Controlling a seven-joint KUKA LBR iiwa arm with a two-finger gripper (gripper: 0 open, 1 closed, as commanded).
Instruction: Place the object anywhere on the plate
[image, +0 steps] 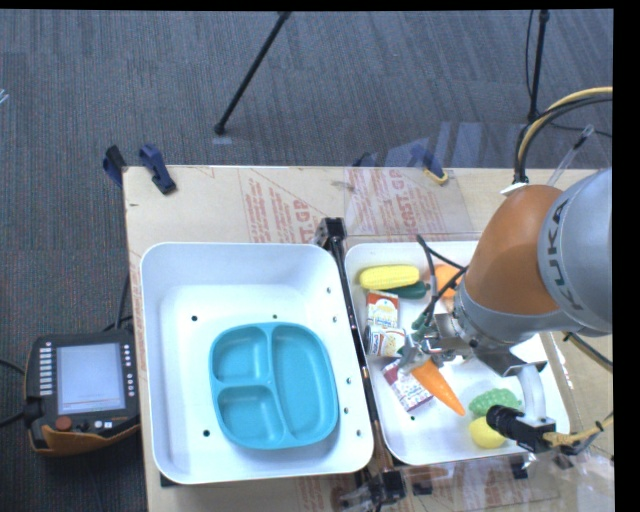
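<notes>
A blue three-compartment plate (272, 385) lies in the left white bin (165, 300) with nothing on it. My gripper (418, 338) hangs low over the middle of the right bin (560, 400), among the toy foods. Just under and beside it lie a white snack packet (383, 312), an orange carrot (440, 386) and a red packet (408, 392). A yellow corn cob (390, 276) rests at the bin's back. I cannot make out anything held in the gripper.
A green toy (495, 402) and a yellow lemon (486, 433) sit at the right bin's front right. An orange item (444, 274) peeks out behind the arm. The black divider (350, 310) separates the bins. A teach pendant (85, 385) lies left of the bench.
</notes>
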